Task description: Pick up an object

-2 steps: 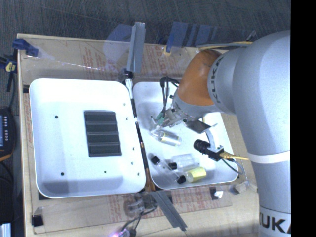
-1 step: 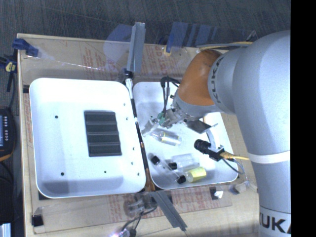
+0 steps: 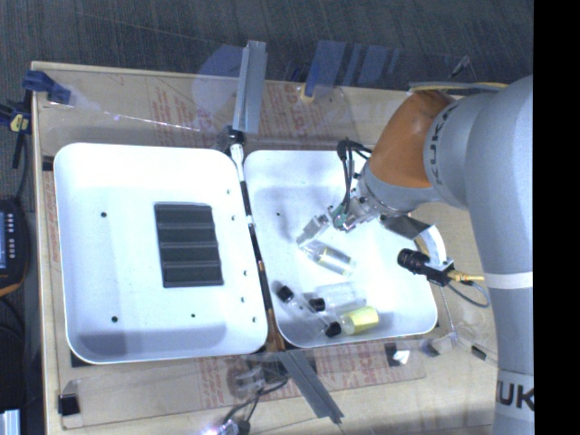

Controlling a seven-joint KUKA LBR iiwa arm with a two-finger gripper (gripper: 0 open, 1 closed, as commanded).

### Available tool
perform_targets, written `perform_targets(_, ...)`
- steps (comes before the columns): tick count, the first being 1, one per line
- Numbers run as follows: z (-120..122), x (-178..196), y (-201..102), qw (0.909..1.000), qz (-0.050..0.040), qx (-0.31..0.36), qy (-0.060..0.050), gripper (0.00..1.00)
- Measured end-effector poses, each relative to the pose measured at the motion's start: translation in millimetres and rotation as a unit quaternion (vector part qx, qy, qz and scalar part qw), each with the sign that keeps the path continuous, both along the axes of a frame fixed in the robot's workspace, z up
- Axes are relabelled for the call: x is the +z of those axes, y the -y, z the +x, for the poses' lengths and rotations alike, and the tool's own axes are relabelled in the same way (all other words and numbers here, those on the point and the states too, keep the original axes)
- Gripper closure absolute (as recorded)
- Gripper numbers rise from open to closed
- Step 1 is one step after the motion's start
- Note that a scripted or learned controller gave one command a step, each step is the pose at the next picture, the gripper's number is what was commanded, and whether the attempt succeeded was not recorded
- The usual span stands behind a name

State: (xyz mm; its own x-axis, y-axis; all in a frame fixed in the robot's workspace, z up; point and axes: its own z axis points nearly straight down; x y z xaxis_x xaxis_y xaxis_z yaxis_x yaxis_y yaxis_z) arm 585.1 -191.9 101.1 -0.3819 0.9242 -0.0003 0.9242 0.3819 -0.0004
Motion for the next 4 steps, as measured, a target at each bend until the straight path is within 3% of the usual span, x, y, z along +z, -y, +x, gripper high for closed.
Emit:
perform_targets(1,-52,-10,-43,0.9999,0.001,0.012,-0.002,0.0)
perform_targets(2,-91,96,-9,0.9997,0.0001,0.024,0.0,0.0)
perform_targets(3,-24,23,-19,0.9989,0.0003,0.046,-0.001,0.0)
perform_targets(4,-18,-9,-56,0.9964,0.0009,0.085,-0.001,0.0)
